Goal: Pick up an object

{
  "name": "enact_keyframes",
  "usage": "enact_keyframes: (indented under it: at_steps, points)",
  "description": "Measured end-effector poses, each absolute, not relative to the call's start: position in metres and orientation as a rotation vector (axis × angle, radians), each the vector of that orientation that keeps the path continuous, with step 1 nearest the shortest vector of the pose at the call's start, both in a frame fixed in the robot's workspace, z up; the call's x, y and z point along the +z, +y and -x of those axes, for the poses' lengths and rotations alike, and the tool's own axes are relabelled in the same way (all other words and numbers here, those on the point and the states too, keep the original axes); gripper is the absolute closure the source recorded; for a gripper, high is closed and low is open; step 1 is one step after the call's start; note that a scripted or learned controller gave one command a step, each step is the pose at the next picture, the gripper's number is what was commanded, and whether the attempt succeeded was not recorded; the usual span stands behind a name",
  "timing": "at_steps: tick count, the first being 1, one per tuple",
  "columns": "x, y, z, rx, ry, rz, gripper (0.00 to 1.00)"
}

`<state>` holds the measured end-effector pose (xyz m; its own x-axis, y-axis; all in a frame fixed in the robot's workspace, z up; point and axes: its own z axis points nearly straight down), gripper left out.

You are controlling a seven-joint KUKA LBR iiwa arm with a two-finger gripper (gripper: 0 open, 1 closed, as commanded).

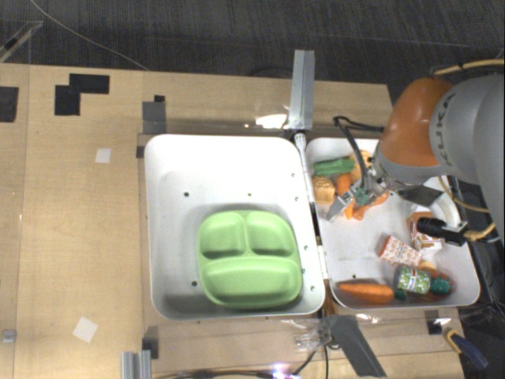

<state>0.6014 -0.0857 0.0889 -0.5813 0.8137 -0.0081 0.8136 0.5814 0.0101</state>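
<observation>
My gripper (354, 201) is low in the right bin (359, 251), at its upper left, among a cluster of toy foods. Right beside it are a small orange piece (372, 202), an orange carrot-like piece (343, 183), a tan lumpy item (323, 189) and a green vegetable (334, 166). Whether anything is held cannot be made out. The arm's orange band (410, 129) and grey wrist hide the bin's upper right part.
The left bin (181, 172) holds a green divided plate (248, 257). In the right bin's lower part lie a long carrot (365, 292), a green can (413, 281), a red-and-white packet (398, 251) and a small red-white item (424, 226). A metal post (301, 89) stands behind the bins.
</observation>
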Motion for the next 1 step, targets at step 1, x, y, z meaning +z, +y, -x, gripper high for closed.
enact_keyframes:
  at_steps: [1]
  points:
    - [0.1034, -0.0856, -0.6054, 0.014, 2.775, -1.418, 1.00]
